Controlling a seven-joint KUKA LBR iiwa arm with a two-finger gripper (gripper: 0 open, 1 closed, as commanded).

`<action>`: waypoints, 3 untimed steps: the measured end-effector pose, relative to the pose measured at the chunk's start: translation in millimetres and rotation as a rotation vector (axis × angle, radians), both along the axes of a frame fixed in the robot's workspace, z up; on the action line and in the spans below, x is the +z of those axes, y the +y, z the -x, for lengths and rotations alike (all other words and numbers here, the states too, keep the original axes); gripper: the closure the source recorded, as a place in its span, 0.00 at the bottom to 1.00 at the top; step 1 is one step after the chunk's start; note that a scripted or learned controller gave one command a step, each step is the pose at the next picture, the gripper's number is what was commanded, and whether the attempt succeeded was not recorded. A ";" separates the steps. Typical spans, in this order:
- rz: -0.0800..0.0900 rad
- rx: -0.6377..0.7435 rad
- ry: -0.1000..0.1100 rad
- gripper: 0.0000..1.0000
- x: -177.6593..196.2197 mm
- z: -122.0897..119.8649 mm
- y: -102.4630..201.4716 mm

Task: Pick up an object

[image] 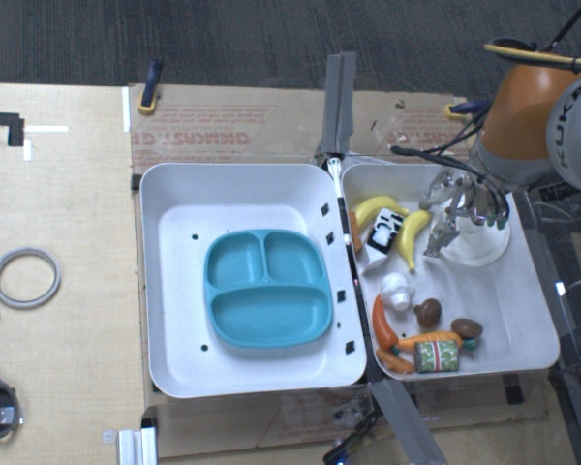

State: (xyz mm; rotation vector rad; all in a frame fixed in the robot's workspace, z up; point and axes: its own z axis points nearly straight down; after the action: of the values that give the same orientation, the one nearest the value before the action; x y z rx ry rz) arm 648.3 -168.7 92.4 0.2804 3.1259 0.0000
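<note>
camera view | you are watching the gripper hanging with fingers spread, gripping nothing, in the right bin | banana is lying just beside it, toward the left bin, long axis running near-to-far | nearest pick, I judge
</note>
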 end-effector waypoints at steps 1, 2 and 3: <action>0.001 0.187 -0.002 0.00 5.5 -6.7 62.9; 0.002 0.153 -0.004 0.00 35.2 3.5 -17.6; 0.000 0.016 0.001 0.00 4.2 33.2 48.5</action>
State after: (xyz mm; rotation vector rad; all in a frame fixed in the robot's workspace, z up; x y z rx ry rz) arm 615.1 -120.2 96.7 0.2559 3.1287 0.0005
